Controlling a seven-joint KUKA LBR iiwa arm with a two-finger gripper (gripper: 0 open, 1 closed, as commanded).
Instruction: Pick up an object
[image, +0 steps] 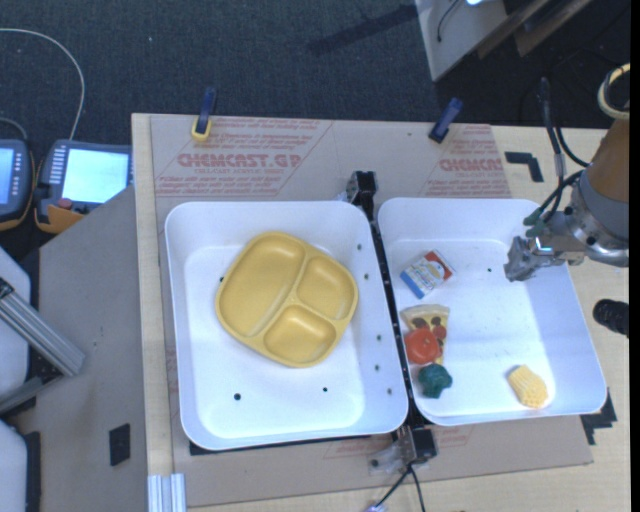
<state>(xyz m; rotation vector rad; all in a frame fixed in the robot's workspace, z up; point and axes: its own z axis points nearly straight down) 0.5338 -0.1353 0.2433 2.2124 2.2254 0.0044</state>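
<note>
pincer (520, 262) over right bin (560, 330) (near rim)

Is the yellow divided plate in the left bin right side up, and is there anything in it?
Right side up and empty. The yellow divided plate lies flat in the left bin, its three hollows facing the camera, each showing bare yellow.

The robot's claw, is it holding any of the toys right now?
No, nothing sits in the gripper. It hangs over the right bin, apart from the small packet, pizza slice, tomato, green toy and corn.
</note>
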